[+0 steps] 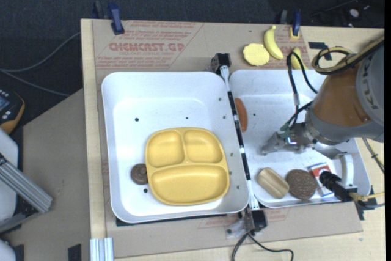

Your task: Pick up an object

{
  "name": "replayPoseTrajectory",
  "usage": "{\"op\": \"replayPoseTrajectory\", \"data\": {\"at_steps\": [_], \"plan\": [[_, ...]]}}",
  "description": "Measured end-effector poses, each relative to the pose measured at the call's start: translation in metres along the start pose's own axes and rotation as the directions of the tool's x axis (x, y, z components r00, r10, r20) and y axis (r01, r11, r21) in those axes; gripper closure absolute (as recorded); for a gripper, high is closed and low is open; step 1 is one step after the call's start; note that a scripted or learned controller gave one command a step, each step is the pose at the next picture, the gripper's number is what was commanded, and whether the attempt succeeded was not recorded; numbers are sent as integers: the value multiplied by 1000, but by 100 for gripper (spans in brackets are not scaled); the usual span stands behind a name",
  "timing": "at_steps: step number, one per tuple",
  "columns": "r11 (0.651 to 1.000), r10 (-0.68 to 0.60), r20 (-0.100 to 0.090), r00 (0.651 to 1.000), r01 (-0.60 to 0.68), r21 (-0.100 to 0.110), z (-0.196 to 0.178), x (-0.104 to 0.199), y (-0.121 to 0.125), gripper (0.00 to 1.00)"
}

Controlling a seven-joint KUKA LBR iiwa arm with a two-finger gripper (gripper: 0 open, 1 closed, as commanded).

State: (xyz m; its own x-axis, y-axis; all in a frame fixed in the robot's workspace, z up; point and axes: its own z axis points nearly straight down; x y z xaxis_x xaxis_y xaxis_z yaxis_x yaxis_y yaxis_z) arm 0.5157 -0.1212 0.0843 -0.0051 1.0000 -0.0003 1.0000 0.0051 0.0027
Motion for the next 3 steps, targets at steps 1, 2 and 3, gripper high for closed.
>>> {"op": "replayPoseTrajectory", "data": {"at_steps": [1,2,3], "plan": [[1000,5,4,1000,-5,-3,-80,-72,65,0],[1000,-4,0,1000,4,-5,-5,14,144,0],[1000,3,-1,1000,-3,5,0,29,133,0]]}}
